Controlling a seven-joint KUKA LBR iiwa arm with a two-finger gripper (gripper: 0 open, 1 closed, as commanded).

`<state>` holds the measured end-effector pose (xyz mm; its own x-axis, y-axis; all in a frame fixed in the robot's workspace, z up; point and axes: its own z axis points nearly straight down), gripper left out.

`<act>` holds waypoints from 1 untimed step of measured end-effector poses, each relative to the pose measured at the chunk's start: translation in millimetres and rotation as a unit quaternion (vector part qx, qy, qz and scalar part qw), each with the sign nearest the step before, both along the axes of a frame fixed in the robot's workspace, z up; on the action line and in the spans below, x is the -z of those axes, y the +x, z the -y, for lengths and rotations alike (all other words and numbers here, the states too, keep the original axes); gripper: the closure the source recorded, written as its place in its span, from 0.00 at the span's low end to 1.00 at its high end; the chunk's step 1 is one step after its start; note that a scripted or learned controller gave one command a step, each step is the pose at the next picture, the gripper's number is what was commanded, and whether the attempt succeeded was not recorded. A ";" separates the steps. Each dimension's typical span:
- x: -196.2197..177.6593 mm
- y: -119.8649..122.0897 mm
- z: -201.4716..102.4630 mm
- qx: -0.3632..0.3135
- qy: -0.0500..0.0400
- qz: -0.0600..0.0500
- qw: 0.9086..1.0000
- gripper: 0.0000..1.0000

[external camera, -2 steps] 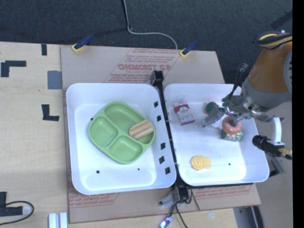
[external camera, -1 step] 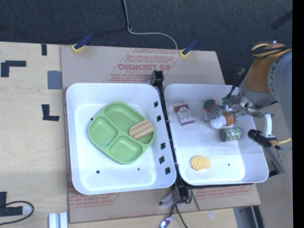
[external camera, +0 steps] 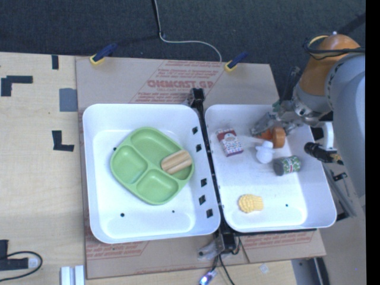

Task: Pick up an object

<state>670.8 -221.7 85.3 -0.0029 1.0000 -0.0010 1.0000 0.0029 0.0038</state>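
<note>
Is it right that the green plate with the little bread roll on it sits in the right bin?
Not quite. The camera view shows the green plate with the bread roll on it sitting in the left bin, not the right one.

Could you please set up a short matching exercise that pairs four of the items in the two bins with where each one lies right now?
Things:
1. tan bread roll
2. yellow corn cob
3. red and white packet
4. orange item

Places:
A. near the front edge of the right bin
B. on the green divided plate in the left bin
C. just below the gripper, at the back of the right bin
D. in the right bin, close to the wall it shares with the left bin

Pairs: 1-B, 2-A, 3-D, 4-C
</note>
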 end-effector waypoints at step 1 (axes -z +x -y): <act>-10.6 -2.4 0.5 0.000 -0.001 -0.004 1.000 1.00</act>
<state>668.3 -222.2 95.9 -0.0032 1.0000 -0.0024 1.0000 0.0032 -0.0035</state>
